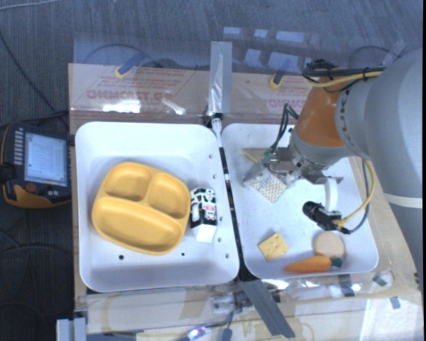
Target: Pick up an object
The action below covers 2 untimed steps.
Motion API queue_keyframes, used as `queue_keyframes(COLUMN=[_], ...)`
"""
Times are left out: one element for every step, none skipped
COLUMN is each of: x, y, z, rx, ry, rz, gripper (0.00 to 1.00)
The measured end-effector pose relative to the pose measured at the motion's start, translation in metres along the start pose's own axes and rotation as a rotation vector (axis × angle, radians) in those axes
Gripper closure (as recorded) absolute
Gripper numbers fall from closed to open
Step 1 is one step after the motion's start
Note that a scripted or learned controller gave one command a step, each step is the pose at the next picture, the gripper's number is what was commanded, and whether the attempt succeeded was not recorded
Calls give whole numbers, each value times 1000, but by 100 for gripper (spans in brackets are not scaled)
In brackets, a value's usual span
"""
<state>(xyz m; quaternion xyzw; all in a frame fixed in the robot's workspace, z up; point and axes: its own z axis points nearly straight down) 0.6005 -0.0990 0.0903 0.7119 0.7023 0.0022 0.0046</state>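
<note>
- End effector (282,163) is hanging low in the right bin (362,258); I cannot tell its opening or any hold.
- Cracker (272,186) is lying just beneath it.
- Carrot (311,264) is resting near the front rim.

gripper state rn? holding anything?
Gripper: low in the right bin, over a small checkered piece. Open or closed: cannot be told. No grasp visible.

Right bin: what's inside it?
In the right bin: a cheese wedge, a carrot, a round beige piece and a speckled packet by the gripper. The arm covers the bin's upper right part.
</note>
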Motion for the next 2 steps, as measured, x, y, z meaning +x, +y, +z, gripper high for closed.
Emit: queue_keyframes(x=[2, 68], y=[1, -35], z=[-9, -93], rx=[0, 13], ry=[3, 2], rz=[-2, 31], gripper=[100, 100])
